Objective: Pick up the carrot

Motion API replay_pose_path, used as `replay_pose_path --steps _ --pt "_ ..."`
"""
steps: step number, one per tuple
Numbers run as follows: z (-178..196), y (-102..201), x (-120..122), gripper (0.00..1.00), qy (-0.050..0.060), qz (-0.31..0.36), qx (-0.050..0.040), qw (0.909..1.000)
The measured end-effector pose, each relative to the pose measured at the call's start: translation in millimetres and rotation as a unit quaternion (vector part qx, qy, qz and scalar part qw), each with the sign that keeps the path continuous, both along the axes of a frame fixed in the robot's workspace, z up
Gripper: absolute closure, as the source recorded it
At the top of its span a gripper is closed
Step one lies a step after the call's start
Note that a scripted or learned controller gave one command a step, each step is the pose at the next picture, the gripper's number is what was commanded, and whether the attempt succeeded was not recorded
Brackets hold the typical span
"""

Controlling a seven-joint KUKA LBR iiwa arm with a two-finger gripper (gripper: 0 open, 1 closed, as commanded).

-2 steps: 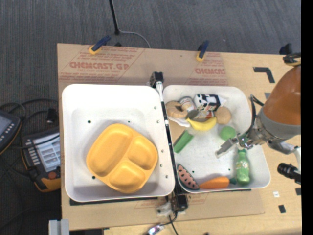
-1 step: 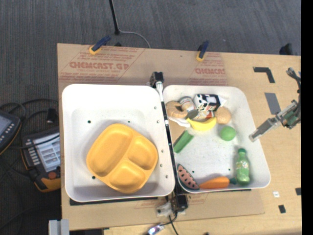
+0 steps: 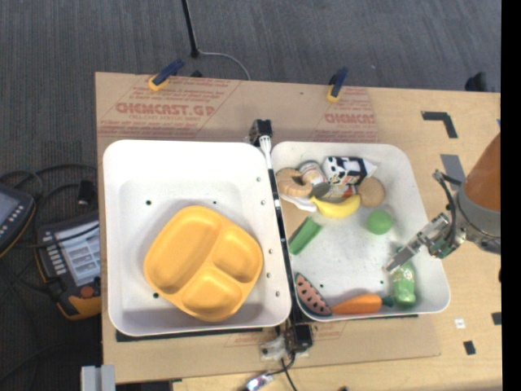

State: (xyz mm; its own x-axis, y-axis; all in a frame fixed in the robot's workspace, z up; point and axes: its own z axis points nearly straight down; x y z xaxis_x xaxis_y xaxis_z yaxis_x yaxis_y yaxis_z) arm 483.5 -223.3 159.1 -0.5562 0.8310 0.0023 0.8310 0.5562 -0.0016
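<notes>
Camera view, from where I sit at the controls, gives me both bins side by side on the brown bench point(image 3: 163, 108); the left bin point(image 3: 130, 169) fills the left half of the frame and holds a yellow divided plate point(image 3: 203, 261), three compartments, lying a little below the bin's middle; the right bin point(image 3: 407, 169) sits in the centre-right and carries the toy food.

Along the right bin's upper edge I see a cluster: a pale doughnut-like piece point(image 3: 295, 184) at its left, a black-and-white cow-patterned carton point(image 3: 346, 169) to the right of that, a tan round piece point(image 3: 372, 191) further right, and a yellow banana point(image 3: 338, 208) curving just below them; a green cucumber-like stick point(image 3: 305, 235) lies tilted near the bin's left wall; a green ball point(image 3: 378, 221) sits right of centre; a watermelon slice point(image 3: 312, 294) lies in the lower left corner of that bin.

The carrot point(image 3: 356, 305) lies flat along the lower edge of the right bin, orange, pointing left, its right end touching a bright green piece point(image 3: 403, 286) in the lower right corner.

The arm comes in from the right edge of the frame, orange band showing there; the gripper point(image 3: 400, 257) hangs over the right side of the right bin, just above the bright green piece and up-right of the carrot; I cannot tell how it is set, and I see nothing gripped.
</notes>
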Motion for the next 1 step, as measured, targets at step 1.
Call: replay_pose_path --steps 1 --pt "95.5 -0.4 1.3 0.0 -0.002 0.186 -0.0005 0.9825"
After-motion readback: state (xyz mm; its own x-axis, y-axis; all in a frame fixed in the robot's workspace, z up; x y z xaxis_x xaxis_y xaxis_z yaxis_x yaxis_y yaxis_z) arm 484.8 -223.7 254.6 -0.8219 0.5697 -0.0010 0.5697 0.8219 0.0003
